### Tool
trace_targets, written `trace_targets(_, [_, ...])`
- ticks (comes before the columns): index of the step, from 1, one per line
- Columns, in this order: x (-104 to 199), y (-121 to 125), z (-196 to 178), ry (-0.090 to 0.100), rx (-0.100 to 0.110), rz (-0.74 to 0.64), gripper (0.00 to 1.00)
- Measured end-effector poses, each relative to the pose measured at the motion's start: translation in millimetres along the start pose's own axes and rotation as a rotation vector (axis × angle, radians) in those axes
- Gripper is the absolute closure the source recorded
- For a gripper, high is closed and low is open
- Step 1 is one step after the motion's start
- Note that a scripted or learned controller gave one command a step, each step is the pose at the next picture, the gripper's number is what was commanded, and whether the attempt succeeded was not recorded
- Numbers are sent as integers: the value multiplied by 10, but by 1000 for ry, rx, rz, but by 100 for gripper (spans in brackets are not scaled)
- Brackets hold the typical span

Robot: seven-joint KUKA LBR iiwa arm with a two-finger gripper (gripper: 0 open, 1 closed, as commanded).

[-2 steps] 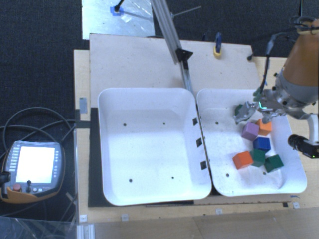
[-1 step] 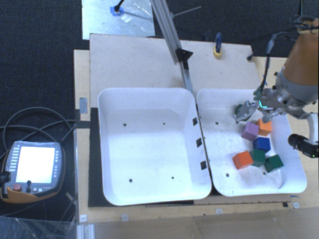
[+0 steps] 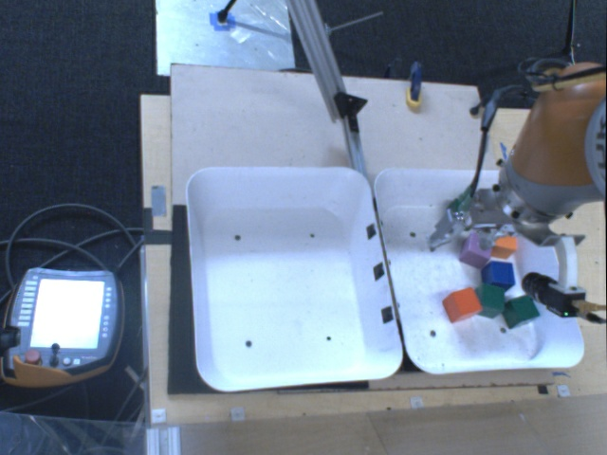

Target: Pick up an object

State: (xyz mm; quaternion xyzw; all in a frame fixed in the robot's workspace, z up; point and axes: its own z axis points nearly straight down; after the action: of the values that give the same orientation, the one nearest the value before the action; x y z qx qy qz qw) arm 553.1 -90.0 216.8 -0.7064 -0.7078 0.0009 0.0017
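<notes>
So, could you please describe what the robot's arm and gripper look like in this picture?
The arm is a thick rounded body, grey with a broad orange band above the wrist. Dark cables loop over its top. The gripper is a small metallic silver assembly with a green part beside it.

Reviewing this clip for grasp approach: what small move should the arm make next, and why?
Probably lower the gripper slightly toward the purple block just beside it. The blocks cluster in the right bin, and nothing is visibly between the fingers.
</notes>
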Motion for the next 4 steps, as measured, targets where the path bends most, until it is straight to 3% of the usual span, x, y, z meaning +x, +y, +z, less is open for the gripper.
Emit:
trace_targets(2, [21, 101, 1027, 0, 1, -1, 0])
trace_targets(3, [13, 121, 882, -1, -7, -2, 100])
trace_targets(4, [-19, 237, 347, -2, -10, -2, 100])
